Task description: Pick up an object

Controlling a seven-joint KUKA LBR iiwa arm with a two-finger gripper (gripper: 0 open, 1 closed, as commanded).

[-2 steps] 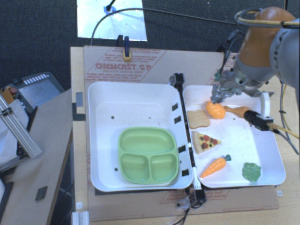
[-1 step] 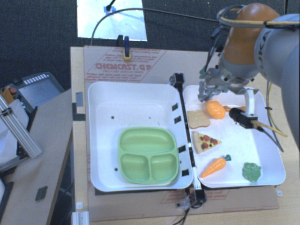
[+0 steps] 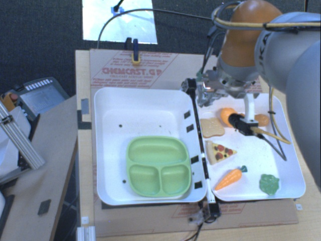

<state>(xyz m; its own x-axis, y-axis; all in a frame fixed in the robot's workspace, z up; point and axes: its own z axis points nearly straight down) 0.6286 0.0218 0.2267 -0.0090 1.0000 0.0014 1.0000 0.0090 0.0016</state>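
One legible marking: "CHEMCAST GP" in red capitals on the pinkish sheet (image 3: 133,70), up and to the view's left of the gripper (image 3: 204,97). Smaller red lines above it, and red print on the sheet's near edge, are too small to read.

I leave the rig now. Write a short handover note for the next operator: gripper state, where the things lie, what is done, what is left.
Gripper: low over the far left corner of the right bin, next to the divider. Open or shut: cannot tell.
Right bin: toast slice, pizza slice, carrot, broccoli, and an orange item partly hidden.
Left bin: green divided plate.
Done: nothing visibly lifted.
Left: grasp one item and lift it.
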